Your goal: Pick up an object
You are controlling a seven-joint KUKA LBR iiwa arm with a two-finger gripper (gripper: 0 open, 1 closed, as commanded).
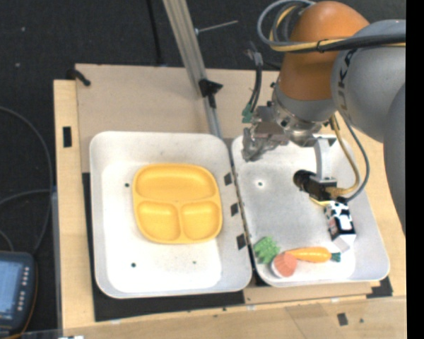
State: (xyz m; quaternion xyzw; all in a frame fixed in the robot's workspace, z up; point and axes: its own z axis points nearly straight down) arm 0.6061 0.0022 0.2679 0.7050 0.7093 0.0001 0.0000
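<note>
My gripper (254,148) hangs over the far left corner of the right bin (283,189), close to the wall between the two bins. No object is seen in it. Along the near edge of that bin lie a green broccoli piece (266,248), a pink-red round piece (285,264) and an orange carrot (312,255). A small black, white and blue object (340,222) lies by the right wall. All of these are well nearer the camera than the gripper.
The left bin (113,260) holds a yellow divided plate (177,202) in its middle. A slanted aluminium rail (191,55) rises behind the bins. The arm's grey and orange body (325,48) looms over the far right.
</note>
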